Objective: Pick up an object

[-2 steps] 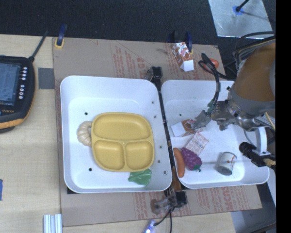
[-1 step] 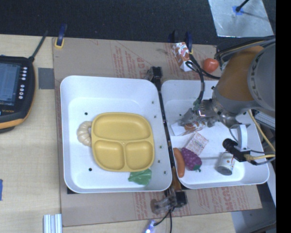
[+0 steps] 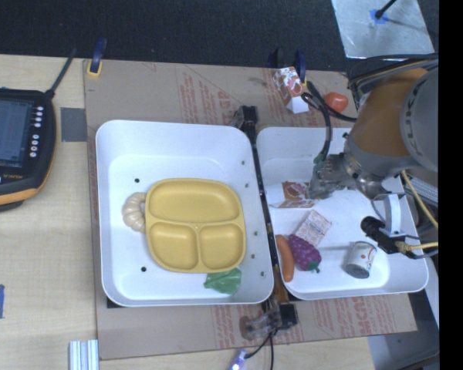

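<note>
We see two shallow white plastic bins side by side. The left bin (image 3: 116, 206) holds a yellow three-compartment plastic tray (image 3: 194, 223), a beige knobbly lump (image 3: 133, 210) touching its left edge, and a green crumpled piece (image 3: 224, 281) at its lower right corner. In the right bin (image 3: 401, 284), the grey arm's gripper (image 3: 322, 182) hangs beside an orange-printed packet (image 3: 295, 193); we cannot tell its grip. Nearby lie a purple grape cluster (image 3: 304, 252), an orange carrot-shaped toy (image 3: 285, 257), a pale wrapped packet (image 3: 314, 227) and a small silver can (image 3: 358, 259).

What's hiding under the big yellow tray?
A beige lumpy thing pokes out on the yellow tray's left side and a green thing below it. Their covered parts can't be seen.
</note>
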You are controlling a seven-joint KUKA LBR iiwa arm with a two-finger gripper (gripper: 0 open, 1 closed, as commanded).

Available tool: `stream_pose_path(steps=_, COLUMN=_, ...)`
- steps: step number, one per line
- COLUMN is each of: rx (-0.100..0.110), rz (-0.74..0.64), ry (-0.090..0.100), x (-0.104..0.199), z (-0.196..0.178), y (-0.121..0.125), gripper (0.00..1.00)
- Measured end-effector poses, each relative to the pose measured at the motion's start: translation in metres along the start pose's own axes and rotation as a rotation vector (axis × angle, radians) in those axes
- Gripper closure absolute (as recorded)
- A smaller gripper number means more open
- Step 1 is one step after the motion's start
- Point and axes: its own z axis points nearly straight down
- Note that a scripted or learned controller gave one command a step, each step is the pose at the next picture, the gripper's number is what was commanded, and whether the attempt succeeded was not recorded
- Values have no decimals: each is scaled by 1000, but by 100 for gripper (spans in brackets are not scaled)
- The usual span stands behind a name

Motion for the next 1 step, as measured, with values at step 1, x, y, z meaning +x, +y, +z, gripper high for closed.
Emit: stream_pose_path(steps=1, rx=1, rz=-3, ry=4, x=3, z=1, y=0, gripper=0)
